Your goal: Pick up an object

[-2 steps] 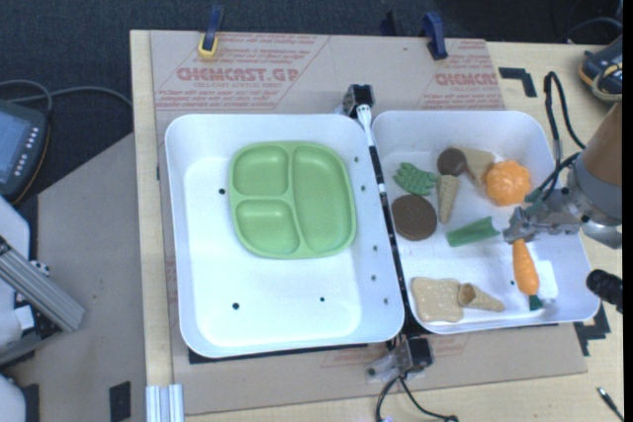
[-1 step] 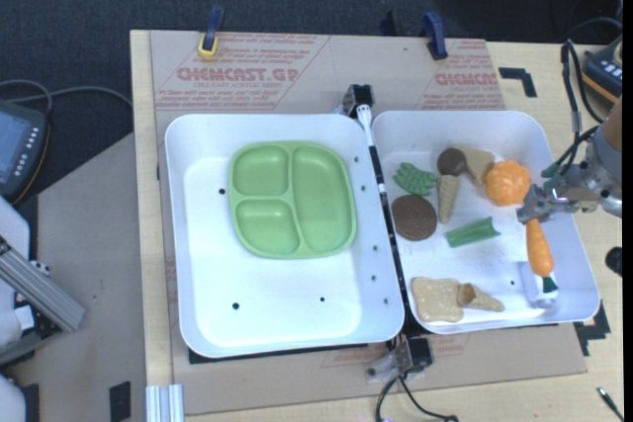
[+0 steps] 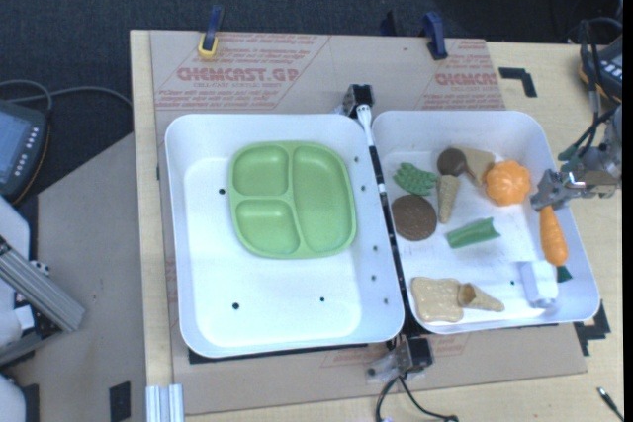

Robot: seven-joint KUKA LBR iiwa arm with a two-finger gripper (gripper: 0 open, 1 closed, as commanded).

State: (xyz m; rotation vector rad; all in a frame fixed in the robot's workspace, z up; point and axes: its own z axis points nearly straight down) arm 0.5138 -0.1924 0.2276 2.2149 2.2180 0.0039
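While hanging at the right rim of the right bin (image 3: pixel 554 138), the claw (image 3: pixel 550 193) is sitting too small and blurred to tell its opening; nothing is showing in its grip. Just below it a carrot (image 3: pixel 552 236) is lying, long axis running down the view, slightly tilted. Orange, tapered, smooth-looking, it is resting against the bin's right wall. An orange ball (image 3: pixel 507 183) is sitting just left of the claw. Left bin is carrying a green tray (image 3: pixel 293 200).

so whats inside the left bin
The left bin holds one green divided plate, its three compartments bare. Whatever bin floor lies under the plate is covered.
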